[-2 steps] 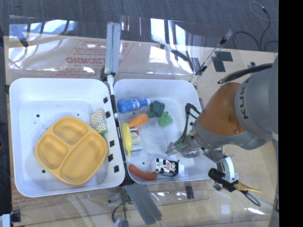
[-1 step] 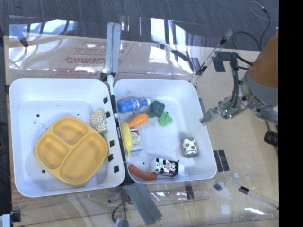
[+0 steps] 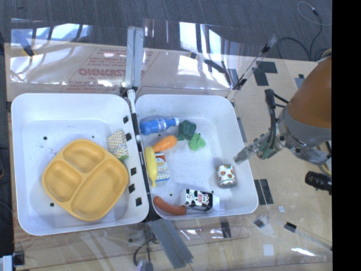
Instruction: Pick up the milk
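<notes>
The cow-print milk carton (image 3: 198,199) lies on its side, likely light, stiff and slick; grip across its flat sides. Claw (image 3: 248,153) state: cannot tell

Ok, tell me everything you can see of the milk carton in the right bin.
The milk carton is a small box with a white face printed in black cow-like patches and a dark end toward the view's right. It looks like printed card. It lies on its side on the floor of the right bin, near the front wall, long axis running left to right. Its left end touches or nearly touches the sausage. The spotted cup stands apart from it, further back. The gripper is at the bin's right rim, away from it.
</notes>
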